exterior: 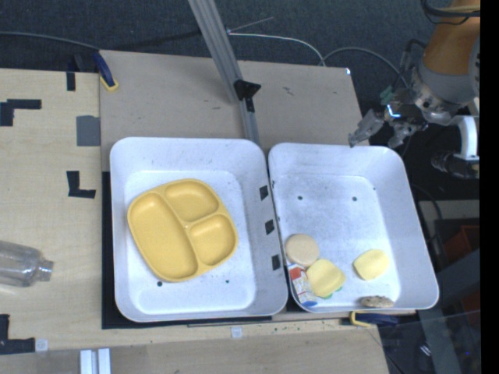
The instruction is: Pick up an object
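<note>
Nearest the lens, at the bottom rim of the right bin [405,209], a small brown cookie-like piece [377,301] lies at about five o'clock in that bin. Just above it a yellow block [372,264] sits toward four o'clock, apart from a second yellow block [325,277] at six o'clock, which touches a small printed packet [301,287] on its left side. A round tan disc [302,249] rests just above the packet, near seven o'clock. In the left bin [125,209] a yellow three-compartment tray [182,228] lies flat, tilted, around the centre. The gripper [382,127] hangs at the bin's one o'clock corner, over the rim, well apart from all the pieces clustered along the bottom; its fingers look spread and nothing is between them. A clear bottle [19,264] lies on the bench at nine o'clock.
</note>
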`<state>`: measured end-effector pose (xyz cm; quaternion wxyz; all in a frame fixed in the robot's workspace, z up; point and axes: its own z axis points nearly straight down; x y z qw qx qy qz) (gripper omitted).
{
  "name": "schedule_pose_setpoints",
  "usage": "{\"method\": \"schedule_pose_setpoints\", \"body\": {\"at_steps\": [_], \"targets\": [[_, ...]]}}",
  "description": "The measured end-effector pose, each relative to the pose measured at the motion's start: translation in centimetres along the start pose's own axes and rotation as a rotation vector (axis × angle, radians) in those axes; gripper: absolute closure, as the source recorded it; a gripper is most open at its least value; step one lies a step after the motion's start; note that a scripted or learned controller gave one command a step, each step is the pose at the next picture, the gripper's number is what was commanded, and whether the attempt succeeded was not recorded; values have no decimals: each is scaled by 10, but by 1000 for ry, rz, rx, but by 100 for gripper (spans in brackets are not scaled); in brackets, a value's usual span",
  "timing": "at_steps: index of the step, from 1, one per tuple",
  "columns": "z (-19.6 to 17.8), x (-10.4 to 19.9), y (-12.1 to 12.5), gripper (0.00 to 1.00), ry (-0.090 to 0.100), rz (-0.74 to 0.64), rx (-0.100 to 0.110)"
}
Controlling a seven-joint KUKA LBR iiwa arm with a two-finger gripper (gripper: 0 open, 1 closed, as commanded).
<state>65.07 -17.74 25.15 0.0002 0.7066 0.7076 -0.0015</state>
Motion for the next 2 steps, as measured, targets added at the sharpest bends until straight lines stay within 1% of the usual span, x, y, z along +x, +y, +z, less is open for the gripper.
{"method": "schedule_pose_setpoints", "body": {"at_steps": [1, 2], "targets": [[-90, -6, -19, 0, 0, 0, -9], [-218, -27, 4, 0, -1, -1, -10]]}}
